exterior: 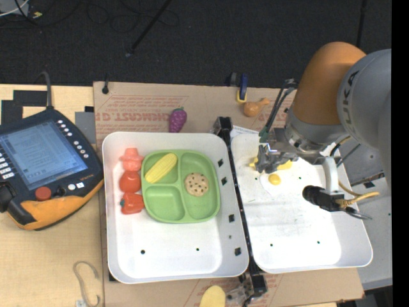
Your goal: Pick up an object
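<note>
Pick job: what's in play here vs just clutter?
In play:
gripper, over the right bin
small yellow object below it

Clutter:
green tray with corn and cookie
red toys
teach pendant
purple grapes

grey arm reaching in, tool [268, 160] lowered

The claw [267, 160] fingers are too small and dark to judge, partly covering a yellow object [274, 178]
</note>
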Available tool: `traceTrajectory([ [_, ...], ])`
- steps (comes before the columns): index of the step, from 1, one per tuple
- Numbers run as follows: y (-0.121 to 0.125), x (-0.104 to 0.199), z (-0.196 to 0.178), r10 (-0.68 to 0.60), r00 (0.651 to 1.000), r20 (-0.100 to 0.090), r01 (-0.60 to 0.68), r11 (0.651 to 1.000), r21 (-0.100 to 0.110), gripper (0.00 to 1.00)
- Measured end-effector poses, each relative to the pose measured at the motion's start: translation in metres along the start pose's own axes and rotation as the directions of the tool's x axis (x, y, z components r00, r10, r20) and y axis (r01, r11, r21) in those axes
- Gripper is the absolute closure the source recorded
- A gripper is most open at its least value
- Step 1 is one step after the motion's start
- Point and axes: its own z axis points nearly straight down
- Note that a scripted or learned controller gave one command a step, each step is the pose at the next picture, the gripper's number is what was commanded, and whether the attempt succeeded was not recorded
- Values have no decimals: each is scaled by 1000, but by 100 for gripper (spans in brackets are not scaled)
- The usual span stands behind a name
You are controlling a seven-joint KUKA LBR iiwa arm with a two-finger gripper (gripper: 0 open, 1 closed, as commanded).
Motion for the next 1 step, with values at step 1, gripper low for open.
traceTrajectory([
  [1, -2, -1, -19, 4, 1000, -1, -4, 1000, -1, 100],
])
